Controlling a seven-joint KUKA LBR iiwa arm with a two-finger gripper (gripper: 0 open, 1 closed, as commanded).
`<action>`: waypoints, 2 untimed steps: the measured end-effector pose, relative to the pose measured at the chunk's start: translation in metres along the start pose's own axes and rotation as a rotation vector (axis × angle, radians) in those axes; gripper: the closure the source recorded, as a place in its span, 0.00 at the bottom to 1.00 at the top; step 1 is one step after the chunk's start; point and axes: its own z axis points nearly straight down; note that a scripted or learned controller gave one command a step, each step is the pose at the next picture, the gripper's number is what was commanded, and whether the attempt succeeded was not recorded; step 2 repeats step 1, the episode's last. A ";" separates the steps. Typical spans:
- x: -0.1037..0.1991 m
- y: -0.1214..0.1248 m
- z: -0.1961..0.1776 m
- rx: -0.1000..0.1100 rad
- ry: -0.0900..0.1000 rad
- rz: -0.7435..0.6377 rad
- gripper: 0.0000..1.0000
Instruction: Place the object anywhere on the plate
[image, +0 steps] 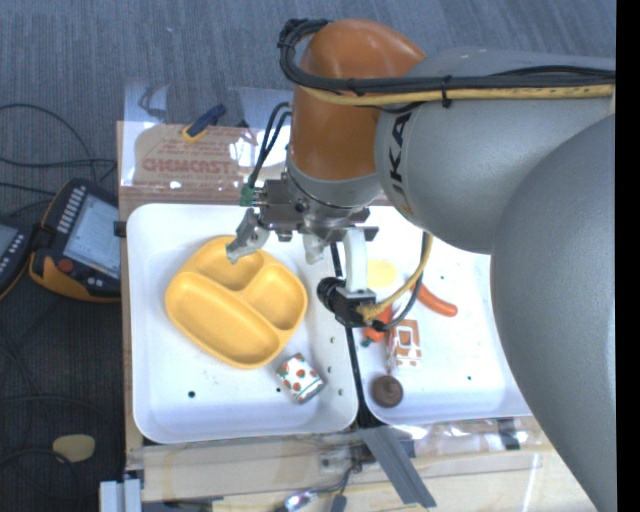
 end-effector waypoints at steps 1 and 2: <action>0.000 0.000 0.000 0.000 0.000 0.000 0.00; 0.000 0.000 0.000 0.000 0.000 0.000 0.00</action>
